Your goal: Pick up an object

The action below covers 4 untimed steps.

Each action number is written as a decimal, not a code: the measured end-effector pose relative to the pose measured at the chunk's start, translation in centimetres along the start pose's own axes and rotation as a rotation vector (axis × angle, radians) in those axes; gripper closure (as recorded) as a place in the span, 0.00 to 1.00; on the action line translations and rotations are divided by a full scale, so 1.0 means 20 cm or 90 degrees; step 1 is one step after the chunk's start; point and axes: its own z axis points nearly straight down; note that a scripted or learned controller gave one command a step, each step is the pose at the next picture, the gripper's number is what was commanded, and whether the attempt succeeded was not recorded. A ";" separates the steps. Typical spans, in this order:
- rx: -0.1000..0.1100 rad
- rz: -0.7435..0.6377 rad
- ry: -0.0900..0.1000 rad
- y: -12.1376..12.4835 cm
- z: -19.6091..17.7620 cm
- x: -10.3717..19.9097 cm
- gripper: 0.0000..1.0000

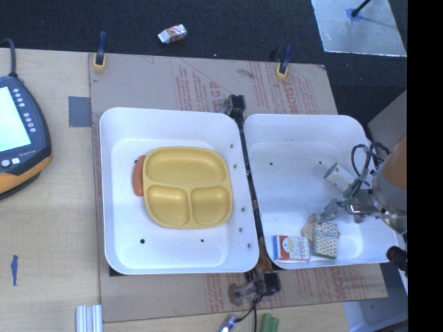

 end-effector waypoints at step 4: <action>-0.004 -0.002 -0.001 0.91 -0.65 0.14 1.00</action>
